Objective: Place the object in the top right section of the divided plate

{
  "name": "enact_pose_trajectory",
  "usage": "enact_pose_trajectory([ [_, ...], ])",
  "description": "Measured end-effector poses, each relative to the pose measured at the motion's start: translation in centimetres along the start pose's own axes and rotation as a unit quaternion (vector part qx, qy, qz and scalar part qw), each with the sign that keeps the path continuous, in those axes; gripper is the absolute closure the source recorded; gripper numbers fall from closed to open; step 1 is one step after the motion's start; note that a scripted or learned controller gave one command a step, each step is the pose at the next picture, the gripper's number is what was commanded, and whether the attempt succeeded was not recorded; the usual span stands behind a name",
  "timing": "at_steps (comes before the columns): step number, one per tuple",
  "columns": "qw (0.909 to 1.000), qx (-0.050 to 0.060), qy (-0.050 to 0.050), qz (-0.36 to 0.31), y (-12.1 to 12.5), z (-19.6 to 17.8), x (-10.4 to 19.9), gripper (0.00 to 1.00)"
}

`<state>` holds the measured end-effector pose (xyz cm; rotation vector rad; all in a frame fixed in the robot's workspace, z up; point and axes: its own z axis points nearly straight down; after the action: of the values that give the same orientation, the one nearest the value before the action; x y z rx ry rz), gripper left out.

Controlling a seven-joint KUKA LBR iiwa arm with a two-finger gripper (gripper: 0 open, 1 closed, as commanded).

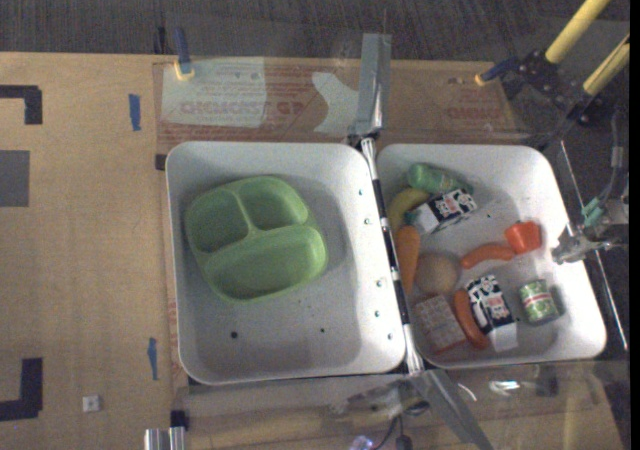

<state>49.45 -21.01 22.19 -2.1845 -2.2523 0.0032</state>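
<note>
The left bin (180, 268) is taken up by the green divided plate (255, 238). Toy foods are gathered in the right bin (572, 333), among them a carrot (408, 256) and a green can (538, 301). The gripper (578, 241) is seen at the frame's right edge; its state cannot be told.

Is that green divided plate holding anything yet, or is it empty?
Empty. The green divided plate in the left bin shows bare green in all three sections; the toy foods, like the carrot, lie in the right bin.
</note>
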Motion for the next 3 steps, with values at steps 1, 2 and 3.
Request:
enact_pose_trajectory([
  [1, 1.0, 0.0, 0.0, 0.0, 0.0, 0.0, 0.0, 0.0],
  [2, 1.0, 0.0, 0.0, 0.0, 0.0, 0.0, 0.0, 0.0],
  [3, 1.0, 0.0, 0.0, 0.0, 0.0, 0.0, 0.0, 0.0],
])
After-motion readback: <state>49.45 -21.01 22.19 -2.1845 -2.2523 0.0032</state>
